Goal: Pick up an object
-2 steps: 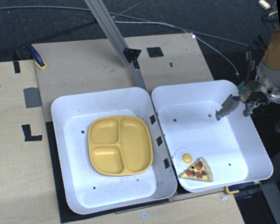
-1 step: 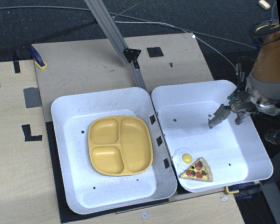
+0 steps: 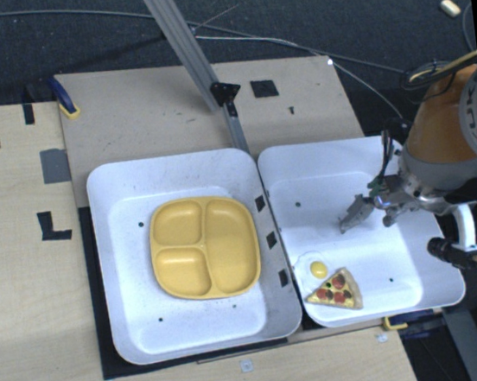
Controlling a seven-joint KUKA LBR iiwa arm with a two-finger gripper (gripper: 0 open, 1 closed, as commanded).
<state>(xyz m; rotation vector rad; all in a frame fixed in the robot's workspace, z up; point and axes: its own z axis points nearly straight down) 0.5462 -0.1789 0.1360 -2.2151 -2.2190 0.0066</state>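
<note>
A wooden bench (image 3: 21,257) stands on dark carpet (image 3: 27,39).

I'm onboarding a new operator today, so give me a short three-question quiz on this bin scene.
1. True or false: the yellow divided plate lies in the left bin.
2. Which toy food lies beside the fried egg in the right bin? A) pizza slice B) banana C) carrot
3. Fill in: the gripper is over the ____ bin.

Key: 1 true; 2 A, the pizza slice; 3 right.
</note>
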